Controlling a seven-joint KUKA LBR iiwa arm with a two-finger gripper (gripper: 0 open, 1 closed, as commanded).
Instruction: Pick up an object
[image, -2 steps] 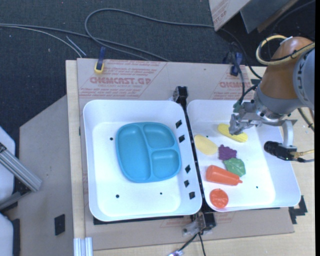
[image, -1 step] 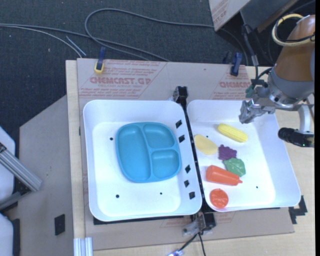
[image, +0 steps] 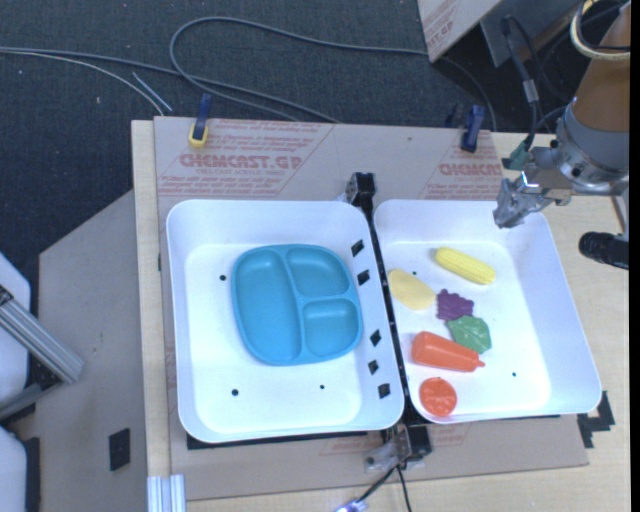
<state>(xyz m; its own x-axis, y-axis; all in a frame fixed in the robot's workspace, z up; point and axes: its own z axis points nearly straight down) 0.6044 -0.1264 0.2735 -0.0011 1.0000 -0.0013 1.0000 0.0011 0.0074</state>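
Several toy foods lie in the right bin (image: 545, 330): a yellow corn cob (image: 465, 265), a pale yellow lemon-like piece (image: 410, 290), purple grapes (image: 455, 304), a green leafy piece (image: 472, 332), an orange carrot (image: 445, 352) and a red-orange tomato (image: 437, 397). My gripper (image: 510, 212) hangs over the bin's far right corner, above and to the right of the corn. It is well apart from every toy, and nothing shows between its fingers.
A blue divided plate (image: 296, 302) rests in the left bin (image: 200, 330). A black divider with clips (image: 372, 300) runs between the bins. Clamps (image: 200, 130) hold the cardboard base at the back. Cables (image: 250, 60) trail on the dark floor beyond.
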